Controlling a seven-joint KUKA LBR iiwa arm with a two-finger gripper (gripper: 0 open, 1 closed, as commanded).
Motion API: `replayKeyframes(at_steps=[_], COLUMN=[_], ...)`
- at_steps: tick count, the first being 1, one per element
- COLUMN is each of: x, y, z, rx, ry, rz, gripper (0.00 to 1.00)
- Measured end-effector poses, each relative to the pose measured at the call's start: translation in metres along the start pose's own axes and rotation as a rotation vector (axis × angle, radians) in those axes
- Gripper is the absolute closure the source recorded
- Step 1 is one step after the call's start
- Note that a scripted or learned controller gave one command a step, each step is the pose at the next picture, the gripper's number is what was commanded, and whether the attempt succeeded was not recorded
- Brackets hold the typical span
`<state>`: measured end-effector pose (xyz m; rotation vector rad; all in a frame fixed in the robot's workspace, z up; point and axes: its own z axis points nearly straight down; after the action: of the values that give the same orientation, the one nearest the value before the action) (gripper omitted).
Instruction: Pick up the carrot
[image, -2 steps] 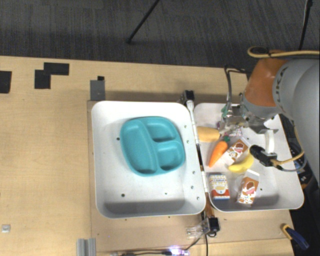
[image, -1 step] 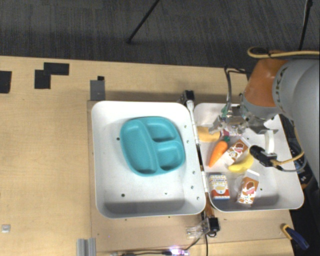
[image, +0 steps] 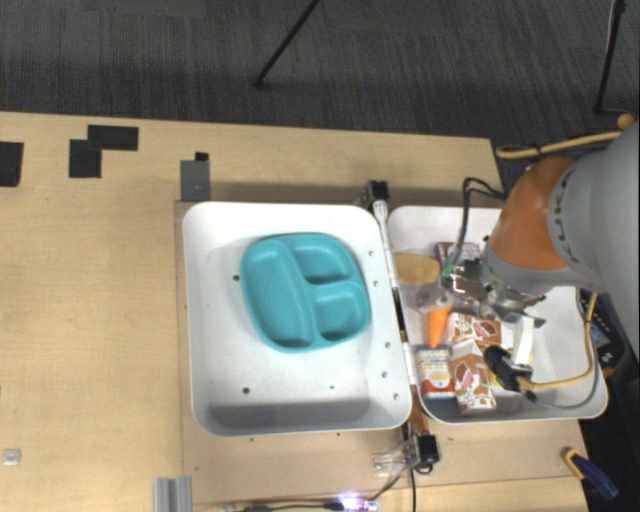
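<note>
1. Camera view: carrot (image: 437, 325) lies in the right bin (image: 590, 400), long axis running near-to-far.
2. Tool (image: 470, 292) sits just right of it, slightly farther back.
3. Tool state: cannot tell.

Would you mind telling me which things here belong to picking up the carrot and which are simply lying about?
Belongs to the job:
carrot, in the right bin
gripper, above the right bin

Lying about:
teal divided plate in the left bin
brown food packets
tan bread-like item
</note>
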<state>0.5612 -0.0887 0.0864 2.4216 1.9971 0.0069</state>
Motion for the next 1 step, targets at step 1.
replayKeyframes(at_steps=[1], x=[0.0018], y=[0.0032], z=[-0.0127], rx=[-0.008], ry=[0.001], rz=[-0.003], gripper=[1.00])
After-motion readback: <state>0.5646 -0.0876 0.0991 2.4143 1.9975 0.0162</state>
